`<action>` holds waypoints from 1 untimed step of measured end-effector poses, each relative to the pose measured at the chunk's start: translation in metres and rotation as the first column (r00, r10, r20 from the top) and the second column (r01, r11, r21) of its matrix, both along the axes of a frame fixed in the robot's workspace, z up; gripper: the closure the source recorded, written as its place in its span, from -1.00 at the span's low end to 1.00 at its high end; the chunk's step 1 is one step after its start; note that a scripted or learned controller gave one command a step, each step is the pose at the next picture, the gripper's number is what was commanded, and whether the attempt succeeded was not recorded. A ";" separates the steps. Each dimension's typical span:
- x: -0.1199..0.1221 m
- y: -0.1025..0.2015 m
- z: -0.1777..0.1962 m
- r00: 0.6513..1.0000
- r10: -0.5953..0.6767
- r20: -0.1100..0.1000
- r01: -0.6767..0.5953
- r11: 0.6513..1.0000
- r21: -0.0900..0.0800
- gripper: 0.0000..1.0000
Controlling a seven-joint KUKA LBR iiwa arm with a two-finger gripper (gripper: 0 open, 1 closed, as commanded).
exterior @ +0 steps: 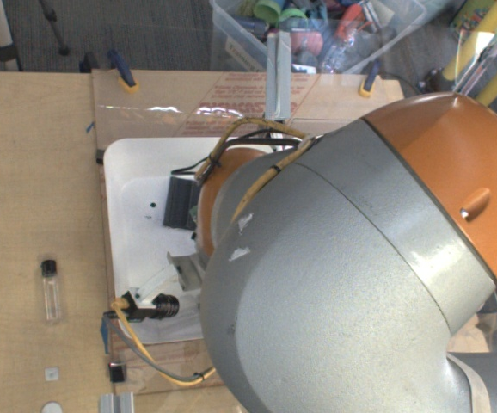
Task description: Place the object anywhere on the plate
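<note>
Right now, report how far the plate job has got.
Nothing looks done: no object can be seen resting on a plate. In hand: the arm is reaching low over the white bin, covering most of it. Whether anything is gripped is hidden, so placing remains unconfirmed.

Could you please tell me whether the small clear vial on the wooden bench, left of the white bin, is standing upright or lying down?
Lying down: the vial rests lengthwise on the bench, black cap toward the far edge.

I see the arm (352,291) as smooth matt grey metal, the bin (132,222) glossy white plastic, the table (25,162) pale wood.
</note>
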State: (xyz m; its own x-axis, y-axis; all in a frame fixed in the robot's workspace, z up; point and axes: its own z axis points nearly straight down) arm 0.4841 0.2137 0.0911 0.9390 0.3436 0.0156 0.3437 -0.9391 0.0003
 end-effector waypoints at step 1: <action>0.063 0.011 0.004 0.979 0.205 -0.017 -0.205 0.979 -0.005 1.00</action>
